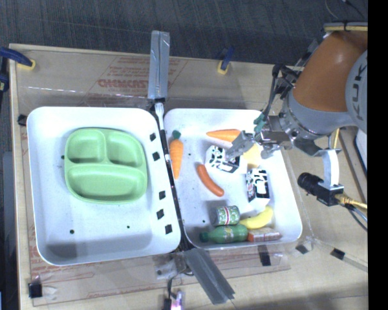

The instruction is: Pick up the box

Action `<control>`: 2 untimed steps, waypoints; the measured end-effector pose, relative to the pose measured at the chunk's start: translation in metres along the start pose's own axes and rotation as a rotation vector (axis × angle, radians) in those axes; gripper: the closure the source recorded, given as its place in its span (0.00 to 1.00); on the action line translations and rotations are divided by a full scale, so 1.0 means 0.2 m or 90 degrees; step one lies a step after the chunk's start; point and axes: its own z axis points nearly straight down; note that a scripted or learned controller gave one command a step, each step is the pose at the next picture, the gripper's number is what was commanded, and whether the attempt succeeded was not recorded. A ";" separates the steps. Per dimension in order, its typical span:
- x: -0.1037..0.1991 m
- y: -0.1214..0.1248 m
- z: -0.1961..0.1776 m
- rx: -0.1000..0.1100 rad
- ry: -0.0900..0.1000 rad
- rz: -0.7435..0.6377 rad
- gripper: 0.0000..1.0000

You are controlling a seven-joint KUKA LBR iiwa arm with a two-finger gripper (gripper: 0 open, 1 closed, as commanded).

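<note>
Two small black-and-white boxes lie in the right bin (291,199). One box (220,159) sits near the bin's middle, the other box (258,185) lies closer to the right wall. My gripper (240,145) reaches in from the right and hangs just above the upper right corner of the middle box. It hides part of that box's edge. I see nothing lifted off the bin floor.
The right bin also holds a carrot (224,135), a green-topped carrot (175,157), a reddish sausage-like piece (209,179), a can (227,214), a banana (258,219) and a green bottle (225,234). A green divided plate (107,165) lies in the left bin (45,237).
</note>
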 end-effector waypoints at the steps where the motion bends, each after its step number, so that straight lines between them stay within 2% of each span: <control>1: 0.12 0.07 0.53 0.001 0.000 -0.081 0.00; 2: 0.09 0.32 0.88 -0.001 0.000 0.013 0.00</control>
